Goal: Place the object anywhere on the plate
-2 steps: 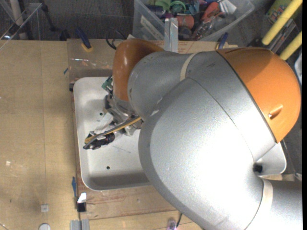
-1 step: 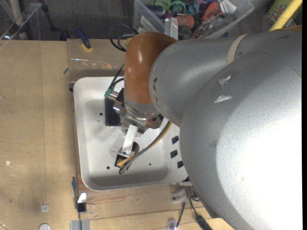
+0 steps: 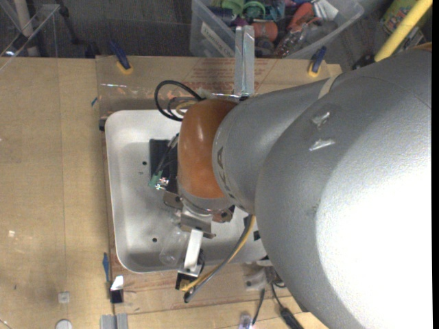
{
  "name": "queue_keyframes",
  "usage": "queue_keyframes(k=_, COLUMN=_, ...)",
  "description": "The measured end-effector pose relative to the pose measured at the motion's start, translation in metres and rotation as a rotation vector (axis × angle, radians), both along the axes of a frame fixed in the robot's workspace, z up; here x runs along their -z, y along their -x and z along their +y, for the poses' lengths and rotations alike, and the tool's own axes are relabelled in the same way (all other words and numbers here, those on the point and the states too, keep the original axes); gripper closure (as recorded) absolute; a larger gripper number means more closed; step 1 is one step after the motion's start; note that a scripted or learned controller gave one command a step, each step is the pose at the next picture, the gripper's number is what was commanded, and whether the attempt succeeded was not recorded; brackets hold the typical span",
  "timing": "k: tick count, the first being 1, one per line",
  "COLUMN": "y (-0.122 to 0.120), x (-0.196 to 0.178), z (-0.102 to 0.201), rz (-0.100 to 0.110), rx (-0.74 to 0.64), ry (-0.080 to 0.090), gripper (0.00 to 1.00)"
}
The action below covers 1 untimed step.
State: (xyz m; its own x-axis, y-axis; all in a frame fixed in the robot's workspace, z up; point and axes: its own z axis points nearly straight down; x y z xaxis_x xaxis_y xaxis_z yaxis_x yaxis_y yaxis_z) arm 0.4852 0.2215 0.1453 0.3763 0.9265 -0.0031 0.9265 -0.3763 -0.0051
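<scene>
The arm (image 3: 329, 184) enters from 3 o'clock and covers most of the white bin (image 3: 127, 184). Its orange band (image 3: 199, 149) sits over the bin's centre. The gripper (image 3: 180, 242) hangs at the bin's 6 o'clock side, near the front wall. Whether it is holding anything cannot be determined. The object and the plate cannot be located under the arm. A clear tub of toys (image 3: 274, 9) stands at 12 o'clock.

Even overhead light, soft focus (arm (image 3: 343, 184) glares).
</scene>
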Motion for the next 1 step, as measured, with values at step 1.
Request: queue_keyframes(k=1, y=-0.045, x=-0.0275, z=0.0032, rz=-0.003, rx=0.01, ry=0.0, gripper=1.0)
